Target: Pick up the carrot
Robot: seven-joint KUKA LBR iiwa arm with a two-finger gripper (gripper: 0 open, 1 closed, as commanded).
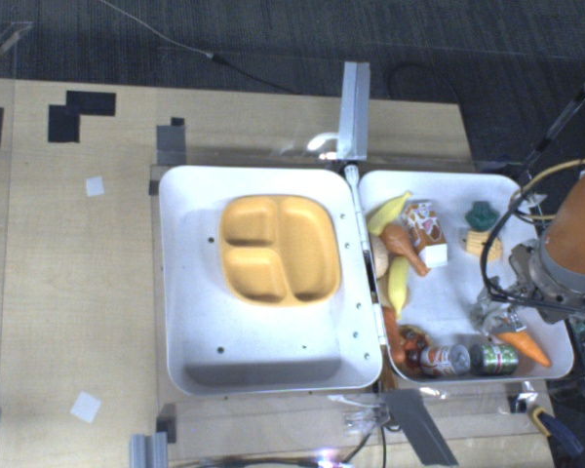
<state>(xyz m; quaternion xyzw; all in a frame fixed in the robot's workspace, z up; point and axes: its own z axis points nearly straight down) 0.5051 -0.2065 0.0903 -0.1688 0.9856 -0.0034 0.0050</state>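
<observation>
The carrot [526,347] is orange and tapered, and lies in the front right corner of the right bin [448,188], pointing right. My gripper [495,316] hangs just above and to the left of the carrot's thick end, close to it. I cannot tell from this view whether it touches the carrot. The grey wrist with its orange band [577,230] comes in from the right and hides part of the bin's right side.
A green can [493,359] and a silver can [443,359] lie along the front wall beside the carrot. Further left are two bananas [397,283], a brown drumstick [406,246], a snack packet [424,220] and a green toy [482,214]. A yellow divided plate [277,249] sits in the left bin [190,310].
</observation>
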